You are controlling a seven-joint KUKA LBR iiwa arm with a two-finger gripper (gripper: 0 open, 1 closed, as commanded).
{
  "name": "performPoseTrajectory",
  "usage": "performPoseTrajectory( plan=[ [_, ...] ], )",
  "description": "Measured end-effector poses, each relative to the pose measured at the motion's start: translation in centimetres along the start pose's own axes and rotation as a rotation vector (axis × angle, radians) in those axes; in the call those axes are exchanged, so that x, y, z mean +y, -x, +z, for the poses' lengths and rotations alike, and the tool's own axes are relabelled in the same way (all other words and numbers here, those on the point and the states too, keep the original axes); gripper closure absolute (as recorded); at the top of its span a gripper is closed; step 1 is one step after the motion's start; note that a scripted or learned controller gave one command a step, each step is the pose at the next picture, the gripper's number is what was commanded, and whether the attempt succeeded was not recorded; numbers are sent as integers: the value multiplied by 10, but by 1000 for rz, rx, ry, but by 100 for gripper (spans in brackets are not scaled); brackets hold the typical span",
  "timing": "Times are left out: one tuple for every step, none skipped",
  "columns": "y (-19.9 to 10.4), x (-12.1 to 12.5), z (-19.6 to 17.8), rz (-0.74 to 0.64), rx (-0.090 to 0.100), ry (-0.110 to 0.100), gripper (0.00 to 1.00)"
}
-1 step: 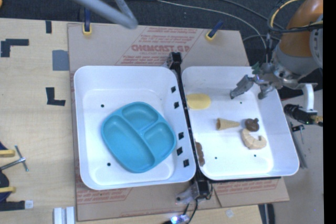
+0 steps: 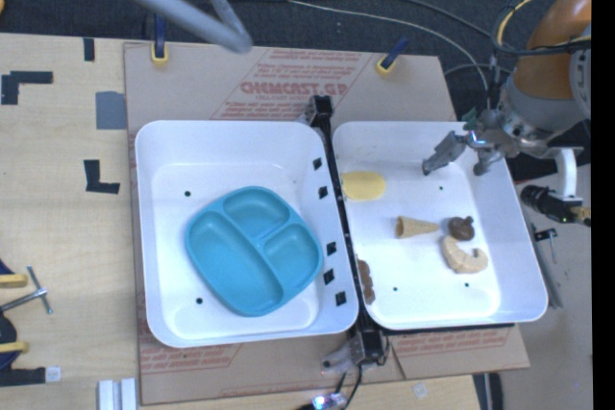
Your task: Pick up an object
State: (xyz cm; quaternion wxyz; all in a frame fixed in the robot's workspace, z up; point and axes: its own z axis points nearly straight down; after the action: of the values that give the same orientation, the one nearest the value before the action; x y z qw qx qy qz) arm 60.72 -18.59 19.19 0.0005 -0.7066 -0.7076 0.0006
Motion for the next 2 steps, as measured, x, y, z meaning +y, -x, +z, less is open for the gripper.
performPoseTrajectory(
  plan=[
    [6,2,44,0,-1,0,0],
    [0,10,101,-2,0,-3,0]
  ],
)
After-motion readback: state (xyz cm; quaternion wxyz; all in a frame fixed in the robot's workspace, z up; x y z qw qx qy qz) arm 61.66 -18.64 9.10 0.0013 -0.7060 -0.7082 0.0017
